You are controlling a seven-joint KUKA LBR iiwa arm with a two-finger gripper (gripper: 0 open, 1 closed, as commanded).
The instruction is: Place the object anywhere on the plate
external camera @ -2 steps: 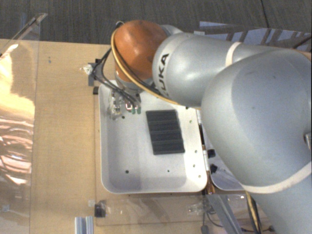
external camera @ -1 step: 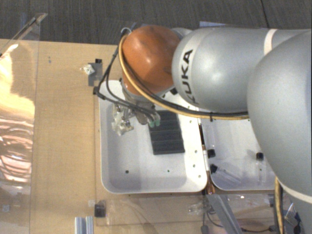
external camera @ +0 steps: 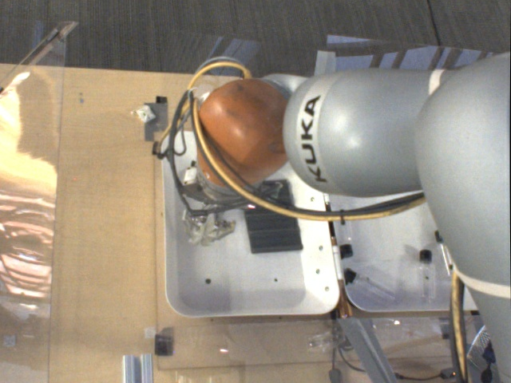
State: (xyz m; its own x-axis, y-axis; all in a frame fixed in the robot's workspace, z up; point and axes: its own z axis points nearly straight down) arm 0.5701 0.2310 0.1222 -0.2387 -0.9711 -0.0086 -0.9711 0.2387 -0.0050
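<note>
Plate [external camera: 275, 230], dark and ribbed, lies flat in the left bin [external camera: 239, 294]. Gripper [external camera: 209, 227] hangs just beside its left edge; fingers' state cannot be told. Tabletop [external camera: 96, 214] is wooden.

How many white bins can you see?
2. One white bin sits left, under the arm, holding a dark ridged block. The other bin is right, partly hidden.

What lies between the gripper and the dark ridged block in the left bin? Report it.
Camera view: the gripper hangs over the left bin; the dark ridged block lies just right of it. Between them is a narrow strip of bare white floor.
</note>
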